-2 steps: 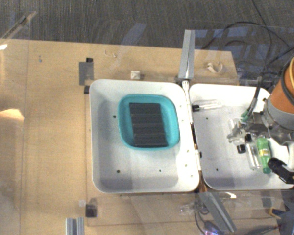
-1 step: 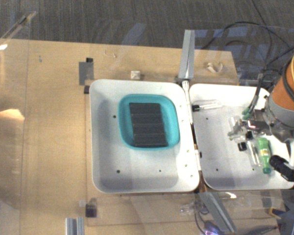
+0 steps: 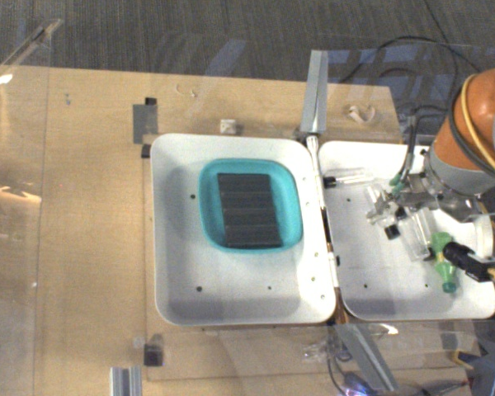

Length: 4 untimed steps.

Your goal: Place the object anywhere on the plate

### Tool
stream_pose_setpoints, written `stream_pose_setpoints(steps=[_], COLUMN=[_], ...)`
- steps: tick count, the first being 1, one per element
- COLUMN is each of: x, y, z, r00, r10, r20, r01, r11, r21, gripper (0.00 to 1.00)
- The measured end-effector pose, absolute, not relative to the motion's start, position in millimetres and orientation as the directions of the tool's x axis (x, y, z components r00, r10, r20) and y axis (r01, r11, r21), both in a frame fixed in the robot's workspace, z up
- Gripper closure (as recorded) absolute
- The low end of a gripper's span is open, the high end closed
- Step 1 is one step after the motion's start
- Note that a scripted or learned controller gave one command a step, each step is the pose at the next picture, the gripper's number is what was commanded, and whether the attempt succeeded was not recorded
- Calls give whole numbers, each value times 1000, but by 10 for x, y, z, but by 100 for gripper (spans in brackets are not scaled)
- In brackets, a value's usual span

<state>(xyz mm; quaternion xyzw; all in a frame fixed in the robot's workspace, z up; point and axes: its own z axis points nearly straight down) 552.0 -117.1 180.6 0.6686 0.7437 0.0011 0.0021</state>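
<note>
Hovering gripper (image 3: pixel 389 209) over right bin (image 3: pixel 371 295), grasp unclear.

**Cam setup: one fixed overhead view**

Single cam, mounted above the bench (image 3: pixel 66 221), looking down at a slant. Far side of scene = top of frame, w/ dark floor beyond the bench edge. Mid-range: both white bins fit fully in frame, left bin (image 3: pixel 173 295) approx centre, right bin (image 3: pixel 371 295) toward the right edge. Arm (image 3: pixel 478 130) enters from the right. No 2nd view, so no overlap.
</note>
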Motion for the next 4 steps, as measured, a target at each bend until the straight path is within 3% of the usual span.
stream_pose_setpoints(steps=[1,2,3,4], x=[5196,5196,5196,6319], y=[-389,-391,-391,-554], z=[1894,1895,1895,2425], r00=[-274,-274,-274,-309], r10=[962,962,962,951], r20=[-1,-1,-1,-3], r01=[962,962,962,951], r11=[274,274,274,309], r21=[5,5,5,6], gripper=[100,0,0,0])
